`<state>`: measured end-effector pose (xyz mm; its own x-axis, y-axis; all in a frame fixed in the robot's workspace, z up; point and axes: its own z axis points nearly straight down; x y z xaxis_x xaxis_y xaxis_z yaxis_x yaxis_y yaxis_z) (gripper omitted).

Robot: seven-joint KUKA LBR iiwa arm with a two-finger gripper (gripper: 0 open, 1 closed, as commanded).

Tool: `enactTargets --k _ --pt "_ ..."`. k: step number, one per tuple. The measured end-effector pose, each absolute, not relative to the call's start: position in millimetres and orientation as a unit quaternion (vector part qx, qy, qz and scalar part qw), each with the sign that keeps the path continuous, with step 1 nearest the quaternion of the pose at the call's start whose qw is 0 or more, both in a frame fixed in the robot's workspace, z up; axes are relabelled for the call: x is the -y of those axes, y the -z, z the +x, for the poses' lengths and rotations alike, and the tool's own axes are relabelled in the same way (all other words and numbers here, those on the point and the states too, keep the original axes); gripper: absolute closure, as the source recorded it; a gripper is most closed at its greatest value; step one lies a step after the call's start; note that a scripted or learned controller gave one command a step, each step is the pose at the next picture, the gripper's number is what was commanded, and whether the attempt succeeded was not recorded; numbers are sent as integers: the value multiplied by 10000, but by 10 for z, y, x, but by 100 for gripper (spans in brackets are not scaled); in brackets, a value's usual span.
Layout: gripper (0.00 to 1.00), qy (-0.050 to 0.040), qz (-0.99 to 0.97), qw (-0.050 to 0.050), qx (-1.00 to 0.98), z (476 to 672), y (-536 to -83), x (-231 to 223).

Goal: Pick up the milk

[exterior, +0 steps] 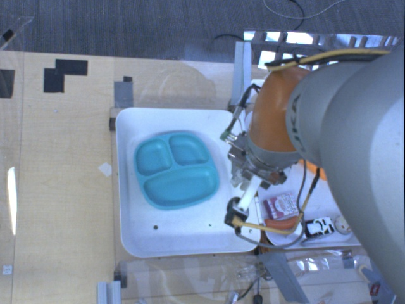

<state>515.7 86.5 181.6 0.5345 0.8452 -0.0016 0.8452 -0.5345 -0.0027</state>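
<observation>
A small carton with black and white patches, which looks like the milk (319, 227), lies at the front of the right bin (329, 198), partly under the arm. My gripper (256, 177) hangs below the orange-banded wrist over the wall between the two bins, up and to the left of the carton and apart from it. Nothing shows in its grasp. The arm hides most of the right bin.
A blue divided plate (177, 170) lies in the left bin (164, 236). In the right bin, a red and white packet (281, 206) rests by a white dish (281, 234), and a small round thing (342, 225) sits right of the carton.
</observation>
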Motion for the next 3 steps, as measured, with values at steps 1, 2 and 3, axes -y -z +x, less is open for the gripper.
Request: enactTargets --k 1,2,3 --pt "100 -1 -7719 0 6358 5177 -2183 -1469" --pt "100 18 -6628 -25 7488 4991 -3043 -736" --pt "100 -6 -7691 -1 6392 4881 -2726 -1261"
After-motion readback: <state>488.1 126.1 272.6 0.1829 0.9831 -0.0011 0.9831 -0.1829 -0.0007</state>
